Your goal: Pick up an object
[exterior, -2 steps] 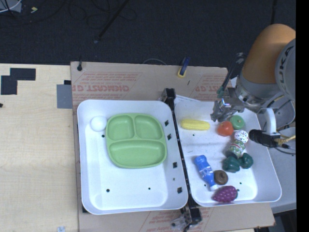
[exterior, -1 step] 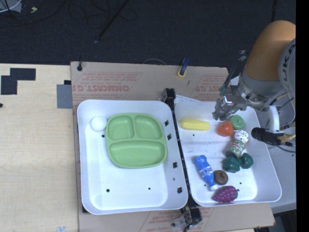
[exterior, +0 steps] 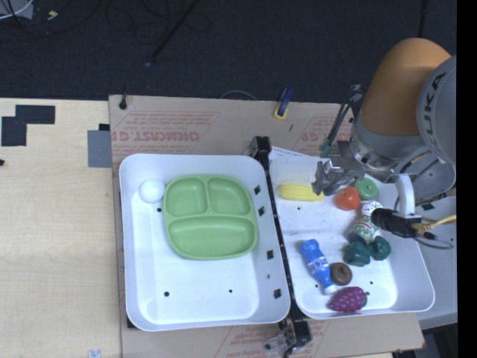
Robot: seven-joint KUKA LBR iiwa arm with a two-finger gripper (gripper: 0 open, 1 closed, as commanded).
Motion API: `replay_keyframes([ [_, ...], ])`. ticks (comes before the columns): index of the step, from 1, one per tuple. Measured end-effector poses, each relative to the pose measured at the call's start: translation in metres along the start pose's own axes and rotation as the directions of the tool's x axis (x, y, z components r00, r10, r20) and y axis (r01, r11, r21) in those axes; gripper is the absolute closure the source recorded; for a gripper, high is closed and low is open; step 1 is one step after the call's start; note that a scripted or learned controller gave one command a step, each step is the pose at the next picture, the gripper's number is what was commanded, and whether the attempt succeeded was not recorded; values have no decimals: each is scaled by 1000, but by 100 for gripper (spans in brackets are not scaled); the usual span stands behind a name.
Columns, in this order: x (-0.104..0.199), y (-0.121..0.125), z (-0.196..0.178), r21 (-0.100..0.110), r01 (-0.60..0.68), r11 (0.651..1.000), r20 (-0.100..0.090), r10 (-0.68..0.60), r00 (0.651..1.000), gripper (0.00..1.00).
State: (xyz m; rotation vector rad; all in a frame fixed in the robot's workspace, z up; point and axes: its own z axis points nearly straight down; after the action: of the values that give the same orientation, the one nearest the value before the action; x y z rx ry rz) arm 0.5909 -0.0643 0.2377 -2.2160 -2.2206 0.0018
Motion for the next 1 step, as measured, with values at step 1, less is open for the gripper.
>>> replay_keyframes([
  [1, 44, -22, -6, 0, 1, 1000, 0, -1, 1000, 100],
])
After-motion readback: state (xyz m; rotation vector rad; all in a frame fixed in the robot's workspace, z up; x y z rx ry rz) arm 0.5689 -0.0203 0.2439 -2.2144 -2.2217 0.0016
